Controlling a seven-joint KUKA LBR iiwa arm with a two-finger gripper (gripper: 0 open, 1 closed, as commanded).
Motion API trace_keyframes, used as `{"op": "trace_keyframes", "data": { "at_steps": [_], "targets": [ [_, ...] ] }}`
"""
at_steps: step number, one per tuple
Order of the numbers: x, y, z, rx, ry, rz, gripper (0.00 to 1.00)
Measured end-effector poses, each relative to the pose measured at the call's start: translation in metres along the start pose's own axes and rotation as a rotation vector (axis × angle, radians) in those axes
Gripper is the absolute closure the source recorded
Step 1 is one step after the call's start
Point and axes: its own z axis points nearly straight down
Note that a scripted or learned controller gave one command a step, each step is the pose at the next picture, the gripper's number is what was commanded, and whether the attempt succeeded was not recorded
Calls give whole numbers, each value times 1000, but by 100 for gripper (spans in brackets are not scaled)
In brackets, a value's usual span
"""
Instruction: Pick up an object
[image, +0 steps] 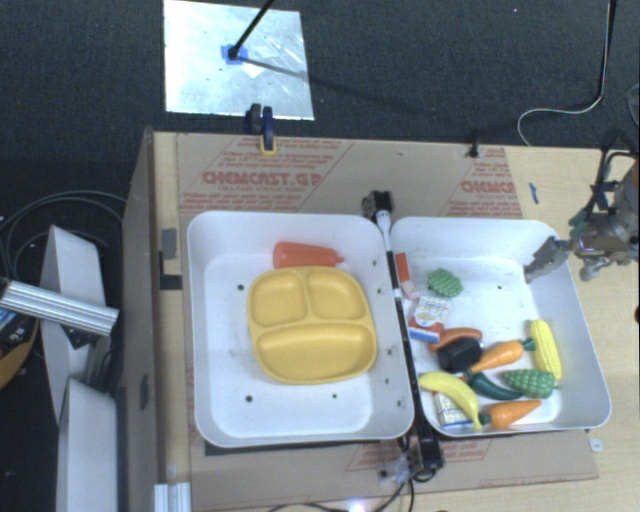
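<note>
- We are looking down at a brown bench (330, 165) sitting on a dark floor, and red writing on the bench is reading "CHEMCAST GP".
- At the far left, a silver bar (58, 306) and some black cables (40, 215) are lying beside the bench.
- Up top, a shiny square sheet (238, 58) is lying on the floor.
- On the bench, the left bin (225, 410) is holding a yellow plate (310, 325) with three parts, and an orange carrot (307, 254) is lying just behind the plate, touching it.
- Next we are seeing the right bin (500, 240), where the toys for picking are waiting in a pile near its front.
- In that pile are a small green thing (446, 282), a white packet (431, 311) with writing too small to read, a banana (450, 389), a black lump (459, 354), two more carrots (497, 354), a green bumpy toy (527, 381) and a yellow corn (546, 348).
- At the far right, the gripper (548, 258) is hanging over the back right edge of the right bin, well apart from the pile.
- We are not able to tell if it is open or closed, and we are seeing nothing held in it.
- We think trouble could come from the crowding: the toys are touching, so the gripper could bump one away or pinch two together.
- We also think a round toy like the corn could slip out and roll.
- The corn is lying by the bin wall, so the gripper could hit that wall.
</note>
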Motion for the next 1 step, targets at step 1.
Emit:
{"op": "trace_keyframes", "data": {
  "at_steps": [1],
  "targets": [
    [59,-27,145,4,2,0,0]
  ]
}}
